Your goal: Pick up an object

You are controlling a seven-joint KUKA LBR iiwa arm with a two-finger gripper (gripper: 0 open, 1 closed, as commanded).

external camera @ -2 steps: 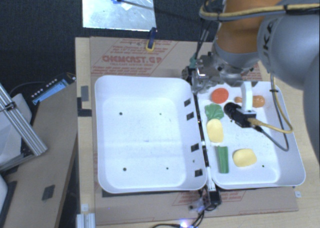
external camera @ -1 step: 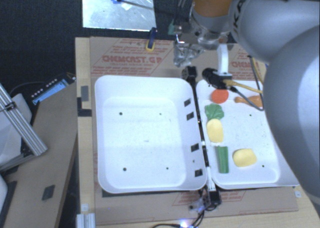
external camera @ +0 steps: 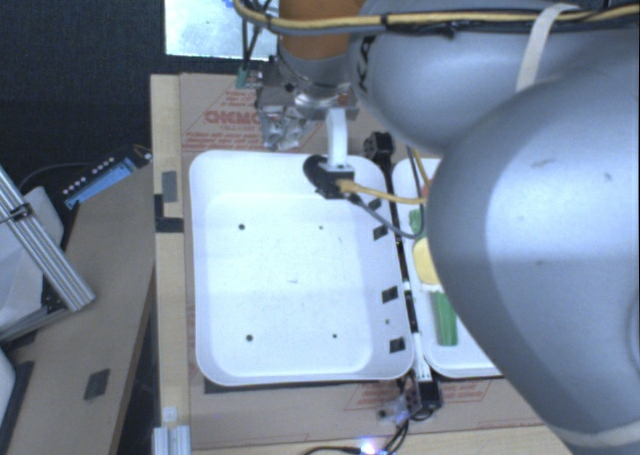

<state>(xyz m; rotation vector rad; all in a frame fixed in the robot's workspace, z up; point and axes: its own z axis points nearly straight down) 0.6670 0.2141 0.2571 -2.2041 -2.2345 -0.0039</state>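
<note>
The grey arm with the orange band enters over the right-hand shallow white plastic bin (external camera: 470, 368) and covers most of it. The claw (external camera: 290, 128) sits at the far edge of the left-hand shallow white plastic bin (external camera: 290, 283), above that bin's rear rim. Whether the claw is spread or pressed together cannot be told: its tip is blurred and partly masked by the wrist. Nothing is visible held in it.

Candidate objects lie in the right-hand bin, near the wall it shares with the left-hand bin: a green stick-shaped item (external camera: 444, 323) and, just behind it, a pale yellow rounded item (external camera: 425, 261). Both are partly hidden by the arm.

Judged step: positioning before a grasp, with no object yet secured. The next move probably calls for shifting the claw away from the left-hand bin's rear rim, across the shared wall, and descending on one item.
</note>
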